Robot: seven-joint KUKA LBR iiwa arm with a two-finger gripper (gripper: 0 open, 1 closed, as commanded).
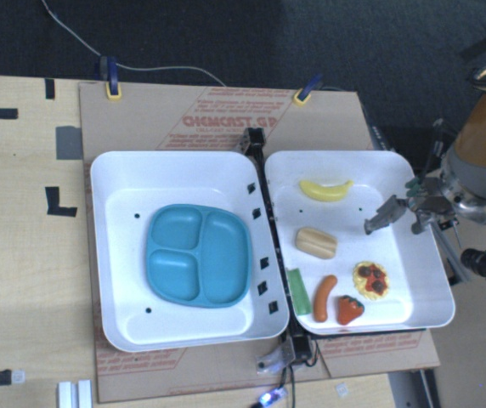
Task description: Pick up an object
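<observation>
The right bin [396,164] holds a yellow banana [325,190] at the back and a tan bread roll [316,243] in the middle. Along its front lie a green stick [298,291], an orange sausage [324,297], a red strawberry [350,310] and a small round tart [371,280]. My gripper [400,220] hangs over the bin's right side, right of the roll and above the tart. Its fingers are spread open with nothing between them.
The left bin [111,172] carries a blue divided plate [199,255]. Both bins rest on a cardboard sheet [226,117] held by clips at the back. The arm's grey and orange wrist [474,155] stands just outside the right bin's edge.
</observation>
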